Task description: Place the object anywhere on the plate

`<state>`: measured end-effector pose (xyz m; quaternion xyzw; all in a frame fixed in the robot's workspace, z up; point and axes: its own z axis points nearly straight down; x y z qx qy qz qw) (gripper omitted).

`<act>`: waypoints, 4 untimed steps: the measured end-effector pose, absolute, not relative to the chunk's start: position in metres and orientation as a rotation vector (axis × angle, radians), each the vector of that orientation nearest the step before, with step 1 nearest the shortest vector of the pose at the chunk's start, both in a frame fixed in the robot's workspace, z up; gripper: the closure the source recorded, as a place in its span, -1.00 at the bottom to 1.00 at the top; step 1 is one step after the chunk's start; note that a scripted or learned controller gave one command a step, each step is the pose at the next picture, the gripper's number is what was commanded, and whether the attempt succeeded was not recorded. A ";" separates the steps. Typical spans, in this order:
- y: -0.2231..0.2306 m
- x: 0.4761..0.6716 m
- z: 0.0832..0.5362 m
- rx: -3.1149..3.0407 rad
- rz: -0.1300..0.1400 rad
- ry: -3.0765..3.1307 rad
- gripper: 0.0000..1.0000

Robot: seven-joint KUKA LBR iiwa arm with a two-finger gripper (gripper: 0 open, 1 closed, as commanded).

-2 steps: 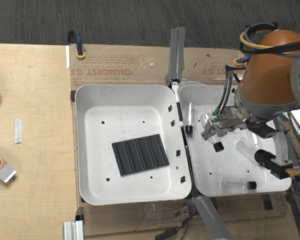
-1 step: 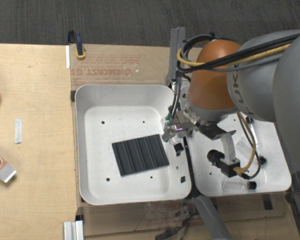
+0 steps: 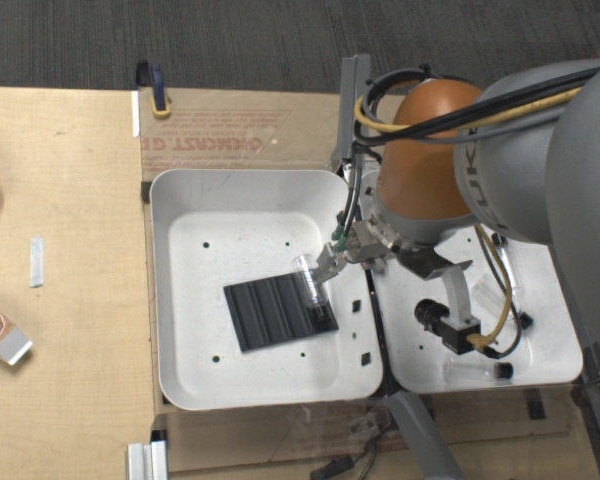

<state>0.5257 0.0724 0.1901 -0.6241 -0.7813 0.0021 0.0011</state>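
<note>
A black ribbed plate point(image 3: 275, 313) lies flat in the left white bin point(image 3: 180, 268), toward its front right. A small clear tube-like object point(image 3: 308, 278) with a dark lower end sits tilted at the plate's right edge, its lower part over the plate. My gripper point(image 3: 332, 256) hangs just above and to the right of the clear object, at its upper end. Whether it grips the object is hidden by the wrist. The grey arm with its orange band point(image 3: 430, 158) covers much of the right bin point(image 3: 540, 358).
The ridge between the two bins point(image 3: 372, 308) runs right beside the plate. Yellow and black cables point(image 3: 480, 333) hang over the right bin, and a small black piece point(image 3: 502, 370) lies there. On the wooden bench at left are a white strip point(image 3: 36, 263) and a packet point(image 3: 2, 333).
</note>
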 end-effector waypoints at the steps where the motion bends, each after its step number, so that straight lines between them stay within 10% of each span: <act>1: 0.071 0.526 0.198 -1.963 0.012 -2.449 1.00; 2: 0.110 0.477 0.241 -1.839 0.005 -2.545 1.00; 3: 0.140 0.477 0.217 -2.319 0.010 -2.117 1.00; 4: 0.145 0.478 0.296 -2.111 0.007 -2.327 1.00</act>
